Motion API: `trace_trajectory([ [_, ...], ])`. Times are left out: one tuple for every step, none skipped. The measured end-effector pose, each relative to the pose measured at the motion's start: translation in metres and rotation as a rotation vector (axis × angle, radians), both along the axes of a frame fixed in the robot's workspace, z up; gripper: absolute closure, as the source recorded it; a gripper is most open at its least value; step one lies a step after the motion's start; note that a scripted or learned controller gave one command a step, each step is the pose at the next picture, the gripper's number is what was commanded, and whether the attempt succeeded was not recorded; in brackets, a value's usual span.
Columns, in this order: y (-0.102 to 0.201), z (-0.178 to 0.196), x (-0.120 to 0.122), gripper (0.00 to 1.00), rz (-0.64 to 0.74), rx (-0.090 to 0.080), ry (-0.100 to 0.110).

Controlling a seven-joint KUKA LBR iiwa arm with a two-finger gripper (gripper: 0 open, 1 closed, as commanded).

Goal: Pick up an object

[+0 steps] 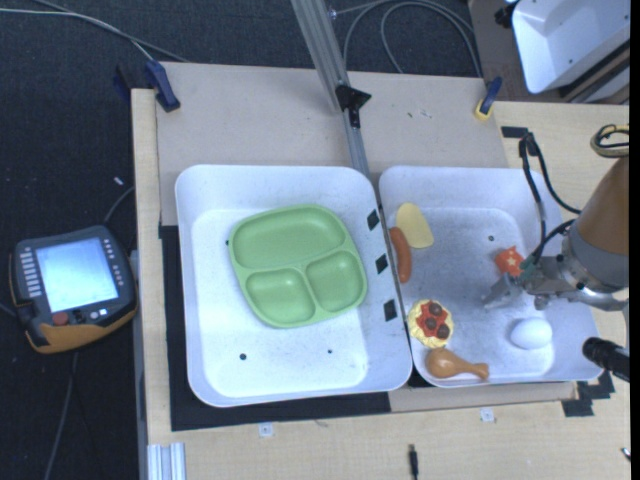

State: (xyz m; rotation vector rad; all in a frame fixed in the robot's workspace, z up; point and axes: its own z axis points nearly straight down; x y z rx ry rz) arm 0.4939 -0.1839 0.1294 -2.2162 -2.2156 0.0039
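You've got two white bins on the bench (pixel 300 98), side by side. The left bin (pixel 200 368) carries one green divided plate (pixel 297 265) with three compartments, lying flat a little above the bin's middle. The right bin (pixel 455 193) holds six small things, so count them off the white egg (pixel 530 333): that one egg lies low in the bin's right part. One small orange-and-red piece (pixel 510 261) lies above the egg and slightly left. One round pizza-like piece with red spots (pixel 432 322) lies left of the egg near the wall between the bins, and one tan drumstick (pixel 456 366) lies just below that piece. One red sausage (pixel 402 253) lies up-left, along the dividing wall, with one yellow chip-like piece (pixel 414 225) touching its upper end.

Your arm (pixel 608 230) comes in from the right edge, wrist low over the right bin. The hand (pixel 505 294) points left, just above-left of the egg and below the orange-and-red piece. Whether its fingers are spread or closed, you can't tell; nothing shows gripped between them.
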Motion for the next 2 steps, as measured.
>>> trace_trajectory([
  [0.000,-0.044,0.001,0.00,0.000,-0.002,-0.008],
  [-0.001,-0.031,0.003,1.00,0.000,-0.006,-0.014],
])
